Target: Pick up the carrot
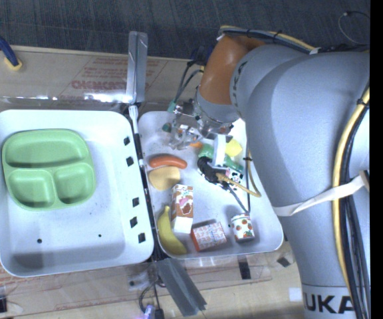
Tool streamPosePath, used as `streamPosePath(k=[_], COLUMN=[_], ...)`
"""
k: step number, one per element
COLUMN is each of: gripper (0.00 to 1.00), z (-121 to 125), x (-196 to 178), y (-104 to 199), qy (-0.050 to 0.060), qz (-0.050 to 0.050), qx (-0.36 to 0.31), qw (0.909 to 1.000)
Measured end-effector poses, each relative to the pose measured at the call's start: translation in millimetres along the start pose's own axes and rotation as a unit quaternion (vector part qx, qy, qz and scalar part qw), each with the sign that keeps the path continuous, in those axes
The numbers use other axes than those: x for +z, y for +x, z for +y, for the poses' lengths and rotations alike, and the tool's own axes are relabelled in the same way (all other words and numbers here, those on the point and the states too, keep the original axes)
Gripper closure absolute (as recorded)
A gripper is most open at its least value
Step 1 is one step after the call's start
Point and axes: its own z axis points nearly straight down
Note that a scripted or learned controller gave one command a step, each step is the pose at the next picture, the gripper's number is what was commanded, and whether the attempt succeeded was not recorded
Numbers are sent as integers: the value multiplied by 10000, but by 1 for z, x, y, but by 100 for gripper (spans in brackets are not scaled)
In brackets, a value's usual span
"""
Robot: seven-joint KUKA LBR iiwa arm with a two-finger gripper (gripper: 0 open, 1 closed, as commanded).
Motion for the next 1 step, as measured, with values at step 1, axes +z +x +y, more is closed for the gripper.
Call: streamPosePath(k=[1], gripper=[0], z=[0], x=[0], y=[0], qy=[-1], qz=[1], qx=[-2], qw=[10000])
